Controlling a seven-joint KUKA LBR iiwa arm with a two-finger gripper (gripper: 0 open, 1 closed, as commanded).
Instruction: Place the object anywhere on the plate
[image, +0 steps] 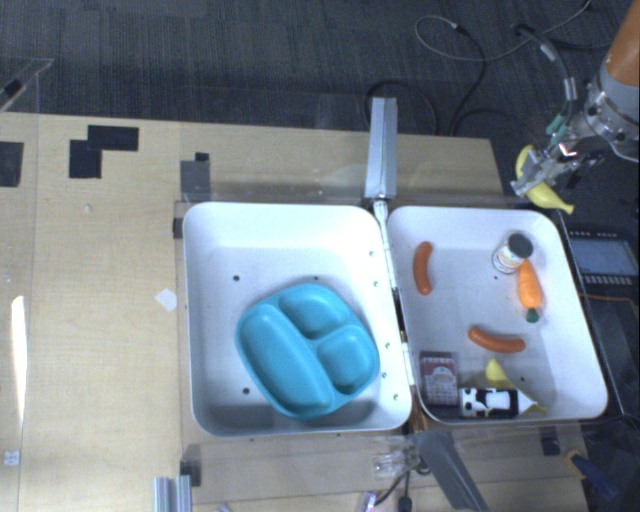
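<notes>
Hand (545, 172) raised, gripping banana (549, 196).

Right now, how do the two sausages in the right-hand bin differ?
The upper sausage lies nearly upright in the view, close to the bin's left wall; the lower sausage lies almost crosswise, nearer the bin's middle. The upper sausage lies apart from the other items; the lower sausage lies above a small yellow piece. Both are orange-red, of similar length, and lie flat.
</notes>
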